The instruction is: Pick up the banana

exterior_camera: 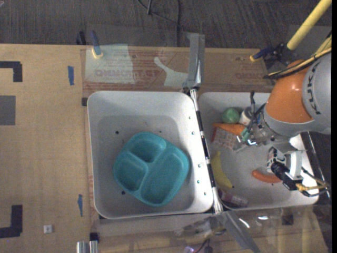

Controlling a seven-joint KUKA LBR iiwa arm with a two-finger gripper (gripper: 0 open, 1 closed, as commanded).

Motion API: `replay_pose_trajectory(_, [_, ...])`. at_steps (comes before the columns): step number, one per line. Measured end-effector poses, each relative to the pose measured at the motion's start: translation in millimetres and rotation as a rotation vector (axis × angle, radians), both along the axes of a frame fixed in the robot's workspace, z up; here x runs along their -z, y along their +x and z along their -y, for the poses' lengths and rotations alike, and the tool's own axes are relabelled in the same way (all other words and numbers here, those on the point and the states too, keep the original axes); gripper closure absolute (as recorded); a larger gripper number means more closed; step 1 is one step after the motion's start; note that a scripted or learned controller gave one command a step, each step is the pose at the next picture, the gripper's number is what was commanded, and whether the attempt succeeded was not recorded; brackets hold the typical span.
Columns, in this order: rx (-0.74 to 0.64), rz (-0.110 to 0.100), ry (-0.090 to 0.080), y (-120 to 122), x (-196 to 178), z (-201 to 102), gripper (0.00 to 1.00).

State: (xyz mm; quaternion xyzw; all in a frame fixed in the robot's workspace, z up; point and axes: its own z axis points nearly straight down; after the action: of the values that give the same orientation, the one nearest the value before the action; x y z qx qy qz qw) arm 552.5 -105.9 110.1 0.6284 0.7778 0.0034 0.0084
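In the camera view two white bins are sitting side by side on the bench: the left bin is holding a teal divided tray, and the right bin is holding the loose things. In the right bin a green round object is lying near the back wall, with an orange and white packet just in front of it, and an orange carrot-like piece is resting toward the right side. A small dark object is lying at the front edge. The arm is reaching in from the right and is covering part of the bin's right half. The gripper is hanging low beside the packet; whether it is released or clenched I cannot tell. The banana is lying along the left wall of the right bin, near the front, apart from the gripper, which is standing further back and to the right of it.
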Motion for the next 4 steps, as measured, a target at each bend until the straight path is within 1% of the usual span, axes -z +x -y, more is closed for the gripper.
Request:
replay_pose_trajectory(1, [0.002, 0.004, -0.001, 0.8, -10.1, 1.0, 1.00])
replay_pose_trajectory(2, [0.002, 0.003, 0.000, 0.7, -10.0, 1.0, 0.00])
replay_pose_trajectory(3, [-0.074, -0.006, 0.004, -49.8, 21.3, 5.3, 0.00])
replay_pose_trajectory(4, [-0.070, 0.002, -0.002, -47.9, 10.2, 8.0, 1.00])
